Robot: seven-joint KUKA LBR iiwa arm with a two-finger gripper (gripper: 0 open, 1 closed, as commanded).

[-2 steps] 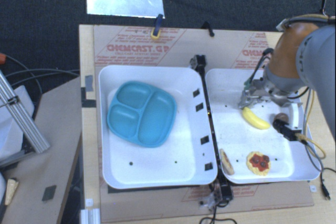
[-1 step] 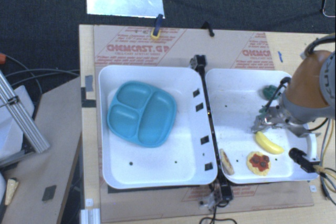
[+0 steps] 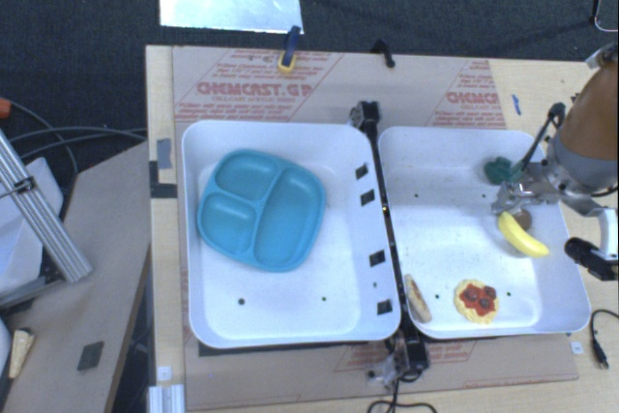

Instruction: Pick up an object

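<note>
In the right bin point(image 3: 435, 237) a yellow banana point(image 3: 523, 236) lies near the right wall. A small green object point(image 3: 499, 171) sits at the bin's far right. A round pizza toy point(image 3: 476, 300) with red spots rests near the front wall. A tan, bread-like piece point(image 3: 418, 298) lies at the front left corner. My gripper point(image 3: 510, 201) hangs low over the right side of this bin, between the green object and the banana's upper end. I cannot make out anything held in it.
The left bin point(image 3: 222, 305) holds a blue divided plate point(image 3: 261, 209). A black divider with clips point(image 3: 379, 227) runs between the bins. The grey arm point(image 3: 588, 150) comes in over the right bin's right wall. Cardboard point(image 3: 290, 87) lies under both bins.
</note>
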